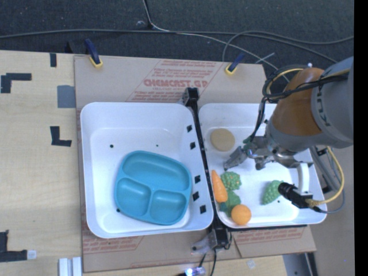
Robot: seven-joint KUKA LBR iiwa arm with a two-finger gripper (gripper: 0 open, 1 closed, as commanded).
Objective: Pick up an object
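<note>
- The left bin (92, 154) holds one thing – a blue divided plate (153, 187) with three compartments, lying flat a little toward the near side.
- A black divider (198, 154) runs between the two bins, from the far edge to the near edge.
- In the right bin (253, 111), just beside the divider, an orange carrot (219, 186) lies along the left wall.
- A green broccoli piece (231, 180) is touching the carrot on its right, and another green leafy piece (232, 200) lies just below it.
- An orange ball-shaped fruit (241, 214) rests near the front wall of the right bin, close under the green pieces.
- A round beige cookie-like disc (222, 138) lies in the far-left part of the right bin, apart from the other objects.
- The gripper (246, 157) hangs over the middle of the right bin, between the disc and the broccoli; its two metal fingers (233, 158) are spread apart and nothing is between them.
- A second green vegetable (272, 192) lies to the right, near the front-right corner, well apart from the gripper.
- The grey arm (328, 111) with its orange band (296, 105) comes in from the right – it covers part of the right bin.
</note>
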